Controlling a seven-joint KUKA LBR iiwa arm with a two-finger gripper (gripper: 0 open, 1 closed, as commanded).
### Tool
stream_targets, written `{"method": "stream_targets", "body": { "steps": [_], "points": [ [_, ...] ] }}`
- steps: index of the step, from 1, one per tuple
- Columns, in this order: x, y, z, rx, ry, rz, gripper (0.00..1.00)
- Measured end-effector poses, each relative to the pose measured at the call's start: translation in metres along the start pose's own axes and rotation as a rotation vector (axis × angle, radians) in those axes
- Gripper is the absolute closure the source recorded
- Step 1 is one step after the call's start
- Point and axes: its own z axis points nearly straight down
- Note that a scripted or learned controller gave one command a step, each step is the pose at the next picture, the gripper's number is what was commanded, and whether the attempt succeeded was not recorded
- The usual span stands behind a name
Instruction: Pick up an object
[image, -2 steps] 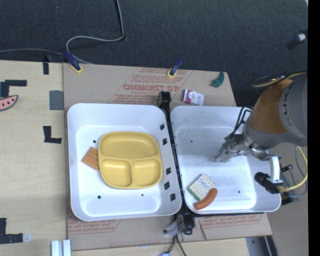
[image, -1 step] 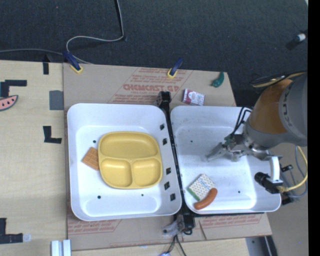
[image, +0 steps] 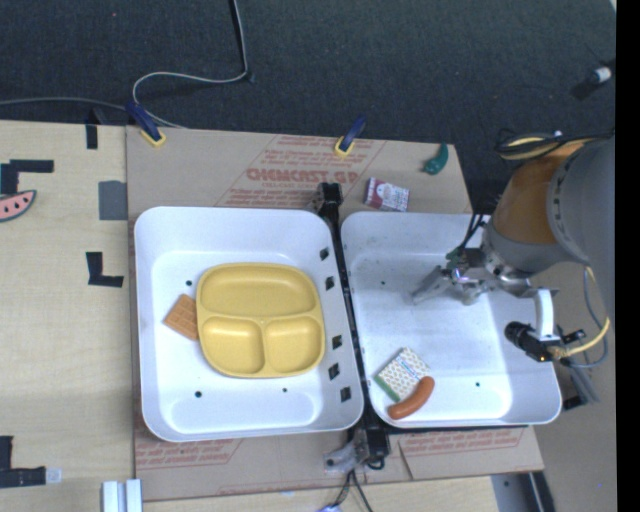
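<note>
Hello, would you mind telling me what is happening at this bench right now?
A grey KUKA arm reaches in from the right, with its gripper low over the right bin. Nothing shows between its fingers. Near that bin's front edge lie a toy sausage and a small patterned packet, touching each other and well short of the gripper. The left bin holds a yellow divided plate with a tan cracker-like piece tucked under its left edge.
</note>
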Motion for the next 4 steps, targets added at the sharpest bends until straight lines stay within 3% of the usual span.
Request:
{"method": "stream_targets", "body": {
  "steps": [1,2,3,4],
  "points": [
    [-0.001,0.001,-0.011,-0.005,-0.004,0.0,1.0],
    [0.0,0.001,-0.02,-0.005,-0.003,0.0,1.0],
    [0.0,0.001,-0.02,-0.005,-0.003,0.0,0.0],
    [0.001,0.001,-0.029,-0.004,-0.001,-0.001,1.0]
  ]
}}
